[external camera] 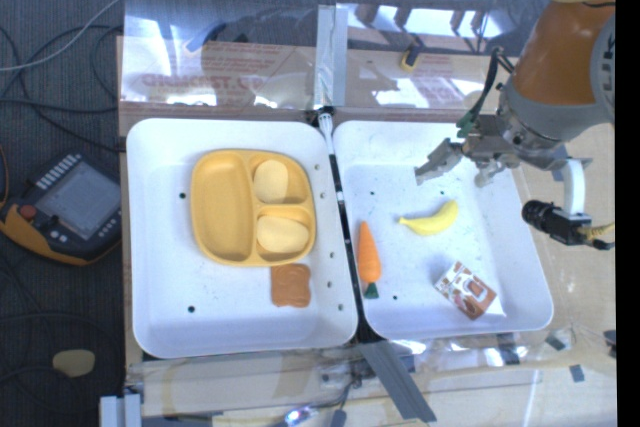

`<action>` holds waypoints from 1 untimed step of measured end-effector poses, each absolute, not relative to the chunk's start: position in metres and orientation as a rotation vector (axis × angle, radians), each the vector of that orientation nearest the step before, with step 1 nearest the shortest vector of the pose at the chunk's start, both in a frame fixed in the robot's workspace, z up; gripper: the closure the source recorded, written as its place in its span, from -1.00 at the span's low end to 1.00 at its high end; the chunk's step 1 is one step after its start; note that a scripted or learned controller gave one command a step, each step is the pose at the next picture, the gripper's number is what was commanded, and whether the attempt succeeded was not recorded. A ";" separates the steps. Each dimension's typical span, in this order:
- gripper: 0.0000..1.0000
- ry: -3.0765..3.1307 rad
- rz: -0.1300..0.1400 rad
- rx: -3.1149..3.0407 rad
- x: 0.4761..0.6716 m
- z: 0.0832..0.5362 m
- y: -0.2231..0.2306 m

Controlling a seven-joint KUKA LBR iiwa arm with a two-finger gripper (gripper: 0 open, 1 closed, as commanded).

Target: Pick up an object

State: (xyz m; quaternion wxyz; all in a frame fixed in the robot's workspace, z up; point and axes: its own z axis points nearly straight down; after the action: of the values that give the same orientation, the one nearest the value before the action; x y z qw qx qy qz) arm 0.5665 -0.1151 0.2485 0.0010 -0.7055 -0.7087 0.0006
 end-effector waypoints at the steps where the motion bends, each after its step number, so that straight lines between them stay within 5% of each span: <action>1: -1.00 -2.493 0.000 -1.908 0.549 0.172 -0.159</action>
State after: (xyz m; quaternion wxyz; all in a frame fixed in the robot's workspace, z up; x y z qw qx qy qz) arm 0.5493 -0.1587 0.1720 0.0011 -0.6078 -0.7941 0.0001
